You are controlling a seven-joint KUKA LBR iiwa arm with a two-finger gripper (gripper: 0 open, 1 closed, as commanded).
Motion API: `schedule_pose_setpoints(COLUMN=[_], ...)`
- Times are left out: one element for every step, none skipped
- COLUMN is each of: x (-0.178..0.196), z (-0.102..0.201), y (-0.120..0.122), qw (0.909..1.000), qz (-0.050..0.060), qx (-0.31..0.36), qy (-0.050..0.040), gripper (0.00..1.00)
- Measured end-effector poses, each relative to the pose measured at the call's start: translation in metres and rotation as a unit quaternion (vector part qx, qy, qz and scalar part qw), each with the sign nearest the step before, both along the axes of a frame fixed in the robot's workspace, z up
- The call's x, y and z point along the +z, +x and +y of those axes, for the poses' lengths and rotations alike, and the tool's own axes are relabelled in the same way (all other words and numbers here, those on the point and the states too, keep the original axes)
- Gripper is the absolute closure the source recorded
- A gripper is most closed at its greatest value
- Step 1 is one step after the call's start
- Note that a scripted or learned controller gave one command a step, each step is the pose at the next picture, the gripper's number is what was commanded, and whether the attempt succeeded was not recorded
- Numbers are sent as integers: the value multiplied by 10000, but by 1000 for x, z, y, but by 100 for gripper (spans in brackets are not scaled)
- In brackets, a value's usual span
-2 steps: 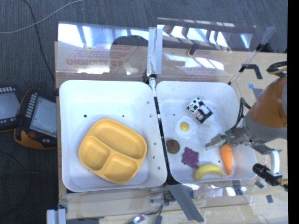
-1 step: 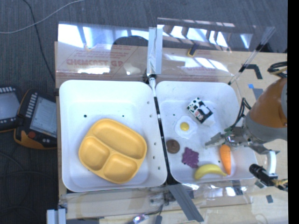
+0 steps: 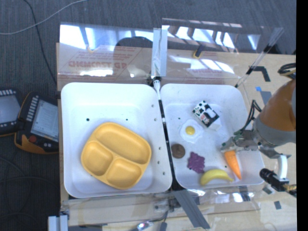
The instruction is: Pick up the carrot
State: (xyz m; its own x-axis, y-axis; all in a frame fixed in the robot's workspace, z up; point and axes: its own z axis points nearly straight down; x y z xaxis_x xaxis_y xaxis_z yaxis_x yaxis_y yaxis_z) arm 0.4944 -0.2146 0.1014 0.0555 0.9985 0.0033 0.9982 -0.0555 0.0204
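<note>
The carrot lies in the right bin, near the right wall, with its thick end up toward the gripper and its thin end pointing to the front edge of the bin. It rests on the bin floor. All places below are given from the carrot.

Just in front of the carrot and a little to its left lies a yellow banana, curved, and its right tip seems to touch the thin end of the carrot or to be just beside it. To the left of the carrot is a purple bunch of grapes, and further left a small brown round piece (it looks like a cookie, but it is too small to be sure). Well apart to the left, in the left bin, sits a yellow divided plate with three compartments.

Right above the thick end of the carrot is the gripper, at the end of the grey arm with the orange band, which comes in from the right. The gripper is touching or almost touching the top of the carrot. How wide its fingers stand I cannot tell, because this part is small and blurred.

Behind the carrot and to the left lies a fried egg, white with a yellow middle, and still farther behind it a black and white block.
</note>
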Motion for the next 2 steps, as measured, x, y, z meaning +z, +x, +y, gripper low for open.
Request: schedule_pose_setpoints(x=[-10,107], z=[49,62], y=[43,84], qw=[9999,9998], qz=[30,113], qx=[-105,154], qy=[-47,-33], gripper=[100,100])
